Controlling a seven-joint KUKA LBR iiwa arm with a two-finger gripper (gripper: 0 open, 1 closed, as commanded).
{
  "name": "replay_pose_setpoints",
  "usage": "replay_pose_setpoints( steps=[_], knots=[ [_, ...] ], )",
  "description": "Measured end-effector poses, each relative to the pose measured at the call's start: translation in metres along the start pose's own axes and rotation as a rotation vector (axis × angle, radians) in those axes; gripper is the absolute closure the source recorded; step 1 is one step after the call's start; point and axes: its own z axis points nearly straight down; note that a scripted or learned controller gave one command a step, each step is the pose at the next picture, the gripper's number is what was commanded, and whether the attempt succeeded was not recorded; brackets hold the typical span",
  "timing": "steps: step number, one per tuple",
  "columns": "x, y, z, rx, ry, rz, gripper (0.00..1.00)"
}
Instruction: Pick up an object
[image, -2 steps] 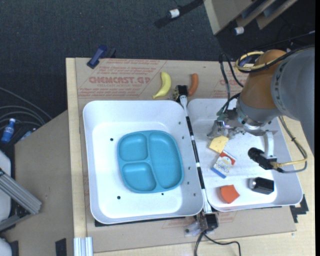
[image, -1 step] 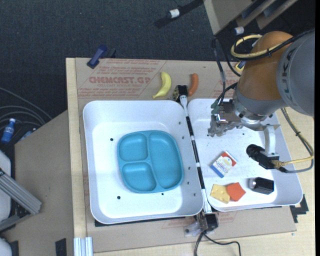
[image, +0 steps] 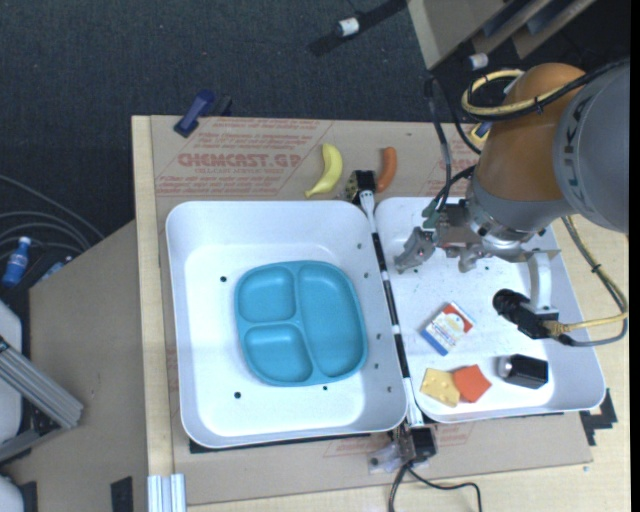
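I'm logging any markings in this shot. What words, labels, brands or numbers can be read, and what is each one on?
"CHEMCAST GP", in red, on the brown board behind the left bin; the last letters are unsure.
Smaller red lines around it on the same board: too blurred to read.
Print on the small box in the right bin: too small to read.

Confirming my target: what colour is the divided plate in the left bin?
Light blue plate, seen in the camera view.
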Motion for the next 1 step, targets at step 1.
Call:
replay_pose_setpoints(
  steps=[1],
  knots=[
    [-0.0603, 0.0738, 0.1056, 0.004, -0.001, 0.002, 0.00]
  ],
)
